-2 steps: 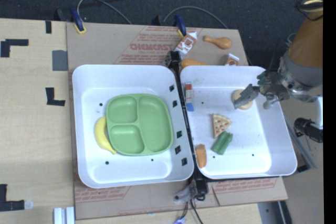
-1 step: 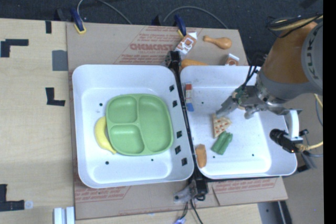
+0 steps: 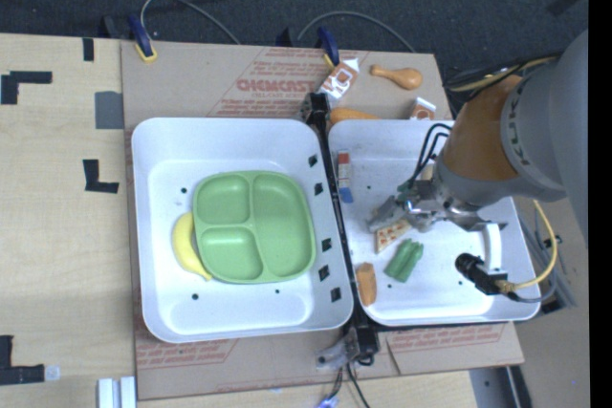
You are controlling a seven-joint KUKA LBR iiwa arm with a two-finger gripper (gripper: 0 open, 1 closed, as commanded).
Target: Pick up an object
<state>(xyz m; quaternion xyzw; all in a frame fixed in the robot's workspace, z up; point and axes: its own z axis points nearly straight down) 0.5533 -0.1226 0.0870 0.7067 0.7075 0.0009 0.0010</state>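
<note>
Tool (image 3: 390, 215) low over cracker (image 3: 387, 235)

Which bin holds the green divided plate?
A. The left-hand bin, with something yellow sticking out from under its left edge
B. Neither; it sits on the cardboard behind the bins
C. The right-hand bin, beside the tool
A. The green divided plate lies in the left-hand bin, with a yellow object sticking out from under its left edge, while the tool works over the right-hand bin.
</note>
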